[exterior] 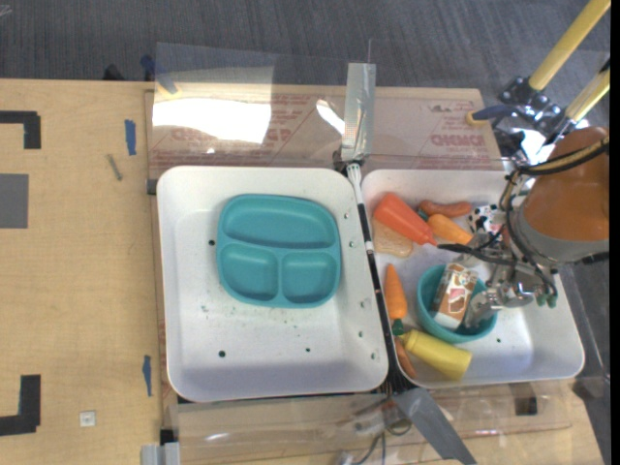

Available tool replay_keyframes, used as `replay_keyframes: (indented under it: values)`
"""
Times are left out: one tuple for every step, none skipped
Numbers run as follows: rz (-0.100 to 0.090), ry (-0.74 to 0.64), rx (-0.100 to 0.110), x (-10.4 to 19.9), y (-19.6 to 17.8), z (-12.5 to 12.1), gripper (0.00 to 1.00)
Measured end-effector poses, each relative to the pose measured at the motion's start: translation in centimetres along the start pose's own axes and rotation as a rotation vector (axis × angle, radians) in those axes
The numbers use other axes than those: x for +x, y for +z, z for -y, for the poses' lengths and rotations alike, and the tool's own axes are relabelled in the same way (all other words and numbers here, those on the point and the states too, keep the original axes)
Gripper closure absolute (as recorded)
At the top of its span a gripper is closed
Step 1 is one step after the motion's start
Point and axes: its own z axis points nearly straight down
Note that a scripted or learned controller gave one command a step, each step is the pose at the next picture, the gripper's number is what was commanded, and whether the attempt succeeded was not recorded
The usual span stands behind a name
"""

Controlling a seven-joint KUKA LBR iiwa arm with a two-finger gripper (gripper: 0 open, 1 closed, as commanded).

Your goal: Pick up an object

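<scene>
My gripper (494, 296) hangs low over the right bin (557, 352), at the right rim of a teal bowl (434, 316). A small brown-and-white packet (455, 294) lies in that bowl, just left of the gripper, and I cannot tell whether the two touch. Around the bowl lie a large orange carrot-like toy (402, 219), a smaller orange piece (448, 228), a thin carrot (395, 294), a yellow bottle (438, 352) and a black-and-white toy (481, 221). The arm's orange band (572, 197) hides the bin's right back corner.
The left bin (184, 347) holds a teal divided plate (279, 250). A metal divider (359, 114) stands upright behind the seam between the bins. Clear plastic sheets lie behind the bins, and the wooden bench extends to the left.
</scene>
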Motion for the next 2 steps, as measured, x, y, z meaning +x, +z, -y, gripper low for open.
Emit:
replay_keyframes:
  values:
    - [0.012, 0.113, 0.015, -5.6, 0.6, -4.8, 0.00]
    - [0.003, 0.161, 0.009, -8.7, 0.8, -6.2, 0.00]
